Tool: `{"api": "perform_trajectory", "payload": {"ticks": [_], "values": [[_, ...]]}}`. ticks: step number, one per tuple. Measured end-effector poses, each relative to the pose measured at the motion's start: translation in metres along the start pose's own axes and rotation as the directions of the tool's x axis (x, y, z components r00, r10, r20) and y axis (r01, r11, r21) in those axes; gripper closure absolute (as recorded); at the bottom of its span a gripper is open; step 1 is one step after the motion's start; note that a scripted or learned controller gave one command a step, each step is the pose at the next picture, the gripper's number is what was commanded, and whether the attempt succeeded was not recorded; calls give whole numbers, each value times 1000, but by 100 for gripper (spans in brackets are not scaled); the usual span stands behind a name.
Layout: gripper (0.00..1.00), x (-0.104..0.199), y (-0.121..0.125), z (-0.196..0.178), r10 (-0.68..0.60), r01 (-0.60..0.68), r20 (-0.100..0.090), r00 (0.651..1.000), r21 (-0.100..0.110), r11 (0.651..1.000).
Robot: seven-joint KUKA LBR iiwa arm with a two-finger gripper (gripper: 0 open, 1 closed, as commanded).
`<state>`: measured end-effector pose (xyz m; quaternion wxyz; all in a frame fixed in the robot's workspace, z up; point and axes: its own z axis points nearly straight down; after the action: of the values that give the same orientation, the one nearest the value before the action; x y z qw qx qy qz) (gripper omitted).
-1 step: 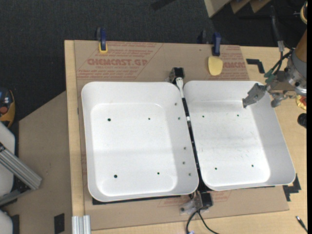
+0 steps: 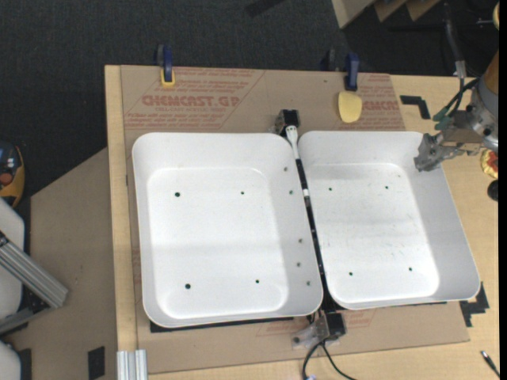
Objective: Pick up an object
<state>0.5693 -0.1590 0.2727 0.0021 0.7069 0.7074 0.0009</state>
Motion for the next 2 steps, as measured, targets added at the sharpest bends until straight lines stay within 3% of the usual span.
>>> {"api": "perform_trajectory", "payload": {"ticks": [1,2], "values": [[100,71,-7,61,-6,6,-7,1000,12,1000],[100,122,2,-103,-6,6,-3,1000,-16,1000]]}}
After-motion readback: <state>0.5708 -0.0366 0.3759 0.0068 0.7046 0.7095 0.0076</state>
